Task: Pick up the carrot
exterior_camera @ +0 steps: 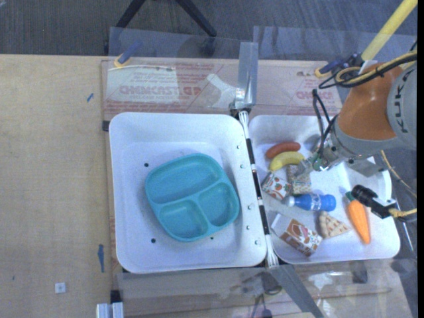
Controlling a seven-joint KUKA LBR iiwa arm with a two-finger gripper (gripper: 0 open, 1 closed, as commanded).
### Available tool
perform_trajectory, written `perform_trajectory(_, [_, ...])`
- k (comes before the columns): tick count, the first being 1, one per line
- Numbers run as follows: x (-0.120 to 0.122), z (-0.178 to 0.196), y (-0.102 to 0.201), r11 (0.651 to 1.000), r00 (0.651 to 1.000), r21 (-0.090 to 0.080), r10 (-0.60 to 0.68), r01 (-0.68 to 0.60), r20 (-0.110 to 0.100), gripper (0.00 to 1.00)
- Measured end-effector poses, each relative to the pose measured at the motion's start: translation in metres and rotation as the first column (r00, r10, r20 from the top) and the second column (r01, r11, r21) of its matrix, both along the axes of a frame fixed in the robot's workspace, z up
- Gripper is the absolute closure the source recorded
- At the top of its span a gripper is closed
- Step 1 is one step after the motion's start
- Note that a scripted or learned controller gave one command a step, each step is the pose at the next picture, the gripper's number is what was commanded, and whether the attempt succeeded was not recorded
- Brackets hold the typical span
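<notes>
The carrot [360, 221] is orange with a small green top and lies near the right wall of the right bin [387, 247], pointing toward the front. My gripper [310, 165] hangs over the middle of that bin, beside a yellow banana [285, 160], well to the left of the carrot and a little behind it. I see nothing held in it. The grey arm with its orange band [368, 114] covers the bin's back right corner.
The right bin also holds a red sausage [283, 149], a blue bottle [313, 201], a pizza slice [332, 226] and two small printed cartons [277, 187] [300, 236]. A teal divided plate [192, 196] lies in the left bin [132, 144].
</notes>
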State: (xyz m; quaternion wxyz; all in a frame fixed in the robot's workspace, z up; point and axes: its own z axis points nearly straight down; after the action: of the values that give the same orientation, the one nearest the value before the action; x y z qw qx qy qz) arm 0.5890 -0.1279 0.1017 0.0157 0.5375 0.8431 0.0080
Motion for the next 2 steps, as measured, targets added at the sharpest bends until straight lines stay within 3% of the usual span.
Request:
perform_trajectory(1, [0.055, 0.084, 0.055, 0.985, 0.985, 0.002, 0.172, -0.172, -0.031, 1.0])
perform_trajectory(2, [0.068, 0.149, 0.129, 0.873, 0.873, 0.0, 0.488, -0.488, -0.027, 1.0])
